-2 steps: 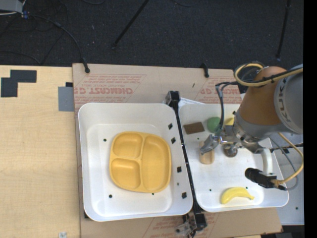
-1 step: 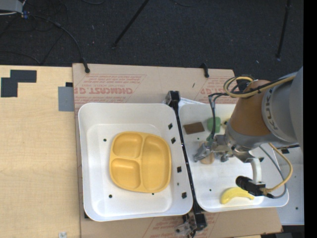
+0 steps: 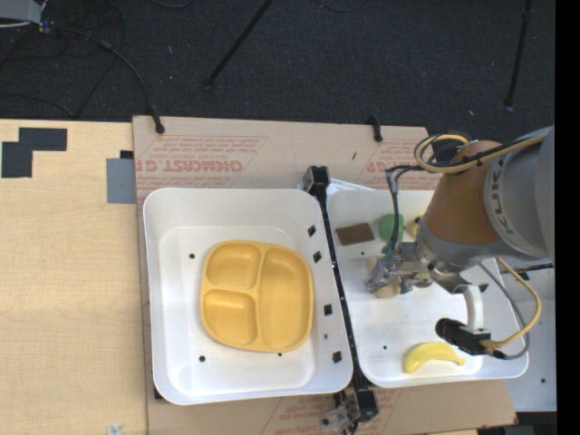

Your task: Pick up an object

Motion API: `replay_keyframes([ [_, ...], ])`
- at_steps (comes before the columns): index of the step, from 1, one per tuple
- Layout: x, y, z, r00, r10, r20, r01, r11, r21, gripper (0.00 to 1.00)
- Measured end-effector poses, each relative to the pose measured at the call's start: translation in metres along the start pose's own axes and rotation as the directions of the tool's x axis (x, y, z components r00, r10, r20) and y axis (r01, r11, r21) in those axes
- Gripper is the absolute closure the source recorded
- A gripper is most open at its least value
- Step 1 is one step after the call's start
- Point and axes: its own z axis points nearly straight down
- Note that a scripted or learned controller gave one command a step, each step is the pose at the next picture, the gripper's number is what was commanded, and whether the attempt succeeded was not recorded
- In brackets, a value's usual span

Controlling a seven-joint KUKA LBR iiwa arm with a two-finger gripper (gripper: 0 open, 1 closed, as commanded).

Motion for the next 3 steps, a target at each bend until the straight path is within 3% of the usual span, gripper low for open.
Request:
replay_keyframes([
  [3,0.008,-0.005,-0.141,1.0,-0.006,0.002,0.006,1.0,-0.007,1.0],
])
